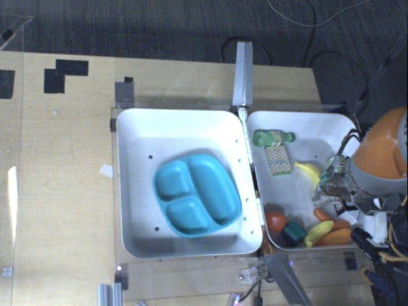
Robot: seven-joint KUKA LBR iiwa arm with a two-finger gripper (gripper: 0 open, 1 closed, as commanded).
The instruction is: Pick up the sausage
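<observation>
Sausage (pixel 335 236) lies orange-brown and long along the right bin's (pixel 299 123) near edge, toward its right corner, touching a yellow banana (pixel 317 233) on its left. The gripper (pixel 331 187) hangs above the bin's right side, just beyond the sausage; its grip state is impossible to tell.

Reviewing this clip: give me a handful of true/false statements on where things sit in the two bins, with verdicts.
1. The blue divided plate lies in the left bin. True.
2. The green bottle lies in the left bin. False: it is in the right bin, near its top left corner.
3. The sausage lies near the right bin's front edge. True.
4. The tomato sits on the plate. False: it is in the right bin.
</observation>
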